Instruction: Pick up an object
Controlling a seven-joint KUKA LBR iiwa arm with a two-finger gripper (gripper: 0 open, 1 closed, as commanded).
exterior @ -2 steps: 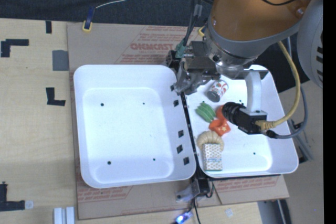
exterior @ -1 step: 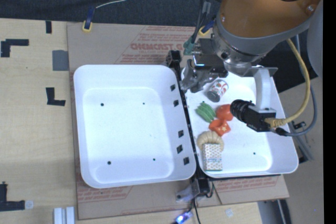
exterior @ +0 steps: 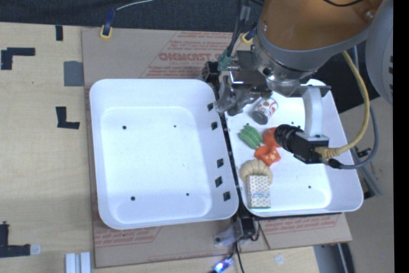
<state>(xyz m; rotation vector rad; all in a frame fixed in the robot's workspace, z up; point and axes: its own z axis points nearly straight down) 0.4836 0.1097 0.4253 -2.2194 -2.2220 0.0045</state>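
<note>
Plainly, the gripper point(exterior: 235, 101) hangs near a red-and-white can point(exterior: 264, 109), its grip impossible to judge.

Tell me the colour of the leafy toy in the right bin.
Green leafy toy, clearest in the camera view.

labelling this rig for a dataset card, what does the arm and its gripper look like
The arm has a glossy orange band above a grey wrist ring, with dark cables looping over it. The gripper is dark metal hardware. A yellow cable runs down to a black cylindrical fitting.
</note>
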